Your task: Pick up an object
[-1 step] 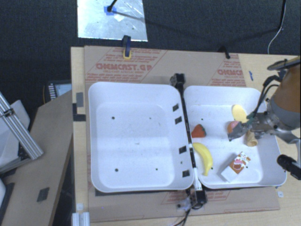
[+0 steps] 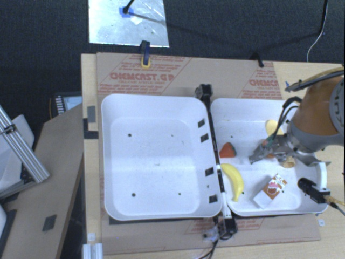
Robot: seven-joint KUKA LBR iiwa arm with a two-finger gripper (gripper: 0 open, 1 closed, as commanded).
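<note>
Gripper hangs low inside the right bin, reaching in from the right under the grey wrist and orange band of the arm. Its dark tip points toward the bin's middle, and whether it is released or clenched cannot be told from this slant; nothing shows caught in it.

Closest candidate appears to be the small red object, which lies just to the camera-left of the tip, near the divider between the bins, with bare white floor between the two. It is compact, with no clear long axis.

The banana lies below and to the left of the tip in the view, a little farther off, its long axis running roughly along the divider, curved. A small red-and-white box sits nearer the front wall, almost straight below the tip in the view. A yellow object rests above the wrist, partly hidden by it.

A short travel to the left would probably bring the tip over the red piece.
</note>
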